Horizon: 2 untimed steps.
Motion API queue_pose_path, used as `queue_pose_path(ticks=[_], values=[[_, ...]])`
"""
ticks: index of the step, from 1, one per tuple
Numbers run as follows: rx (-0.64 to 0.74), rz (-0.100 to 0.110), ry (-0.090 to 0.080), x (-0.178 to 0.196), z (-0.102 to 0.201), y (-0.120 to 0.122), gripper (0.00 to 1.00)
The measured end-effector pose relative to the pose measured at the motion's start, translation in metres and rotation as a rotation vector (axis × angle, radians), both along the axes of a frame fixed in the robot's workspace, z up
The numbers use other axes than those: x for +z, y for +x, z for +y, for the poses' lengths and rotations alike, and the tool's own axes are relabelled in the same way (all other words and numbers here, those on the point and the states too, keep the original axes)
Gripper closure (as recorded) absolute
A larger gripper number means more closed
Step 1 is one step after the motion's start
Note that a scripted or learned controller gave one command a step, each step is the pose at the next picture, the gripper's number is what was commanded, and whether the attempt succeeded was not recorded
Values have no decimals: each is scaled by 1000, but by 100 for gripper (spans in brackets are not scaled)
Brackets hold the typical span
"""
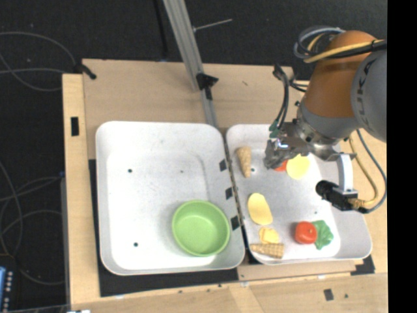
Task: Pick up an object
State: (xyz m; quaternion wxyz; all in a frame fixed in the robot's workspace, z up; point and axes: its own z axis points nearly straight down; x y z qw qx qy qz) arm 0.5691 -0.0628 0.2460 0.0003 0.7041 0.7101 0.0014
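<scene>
My gripper (279, 154) hangs over the back of the right bin (339, 230), just above a small red piece (280, 167) and beside a pale yellow round piece (298, 167). A tan cone-shaped item (244, 160) lies to its left by the bin's wall. Nearer the front lie a yellow oval piece (259, 208), a waffle-patterned cone (269, 248) and a red tomato with green leaves (311, 233). Nothing shows between the fingers.
The left bin (124, 168) holds a green bowl (200, 227) at its front right. A slanted metal rod (186, 41) rises behind the bins. A black fitting with cables (333, 195) hangs off the arm over the right bin's right side.
</scene>
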Motion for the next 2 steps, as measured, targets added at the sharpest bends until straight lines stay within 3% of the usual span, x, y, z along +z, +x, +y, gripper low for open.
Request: queue_pose_path(ticks=[1, 2], values=[[-1, 1, 0, 1, 43, 8, 100], [0, 1, 0, 2, 104, 23, 100]])
